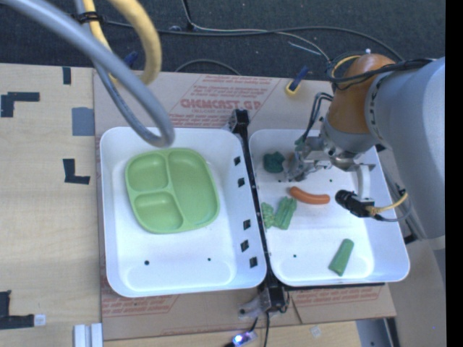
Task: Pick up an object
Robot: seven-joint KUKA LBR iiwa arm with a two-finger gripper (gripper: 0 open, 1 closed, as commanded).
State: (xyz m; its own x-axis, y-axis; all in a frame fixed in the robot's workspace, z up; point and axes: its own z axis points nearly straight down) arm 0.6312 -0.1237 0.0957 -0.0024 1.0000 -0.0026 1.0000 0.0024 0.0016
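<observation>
The gripper point(300, 166) is hovering in the right bin point(376, 270), the orange sausage point(309, 195) lying at its six o'clock. I cannot tell its state; it is probably lining up a grab.

You've got red print on the cardboard sheet point(217, 100) at upper centre of the frame, behind the bins: large letters that look like "CHEMCAST GP", with smaller red lines around them too blurred to read.

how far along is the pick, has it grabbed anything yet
Nothing looks picked up yet. The end effector is low in the right bin, between the dark green piece and the orange sausage, both lying on the bin floor. Grasping and lifting one remain.
</observation>
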